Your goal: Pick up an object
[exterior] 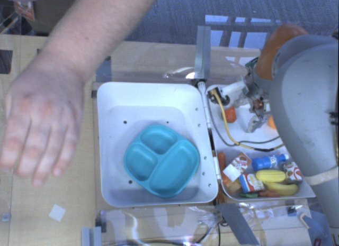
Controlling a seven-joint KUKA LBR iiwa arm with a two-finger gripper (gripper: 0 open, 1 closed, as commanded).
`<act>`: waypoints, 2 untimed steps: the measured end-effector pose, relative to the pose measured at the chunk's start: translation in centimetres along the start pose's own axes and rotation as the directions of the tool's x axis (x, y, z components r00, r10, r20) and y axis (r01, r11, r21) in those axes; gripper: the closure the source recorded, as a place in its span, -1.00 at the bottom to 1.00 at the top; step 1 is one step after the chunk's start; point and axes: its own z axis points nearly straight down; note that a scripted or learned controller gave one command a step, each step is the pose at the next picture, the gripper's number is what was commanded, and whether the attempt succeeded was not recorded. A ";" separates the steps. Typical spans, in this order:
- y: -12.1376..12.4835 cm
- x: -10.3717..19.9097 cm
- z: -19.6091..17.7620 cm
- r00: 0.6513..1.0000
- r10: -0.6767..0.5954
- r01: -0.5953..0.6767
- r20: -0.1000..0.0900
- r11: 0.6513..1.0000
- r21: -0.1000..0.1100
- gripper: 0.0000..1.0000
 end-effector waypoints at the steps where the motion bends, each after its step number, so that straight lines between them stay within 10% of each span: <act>1: 0.0 0.2 -1.3 1.000 -0.002 0.002 -0.003 1.000 0.001 1.00; 2: 2.1 -0.5 0.0 1.000 0.024 -0.024 0.000 1.000 0.000 1.00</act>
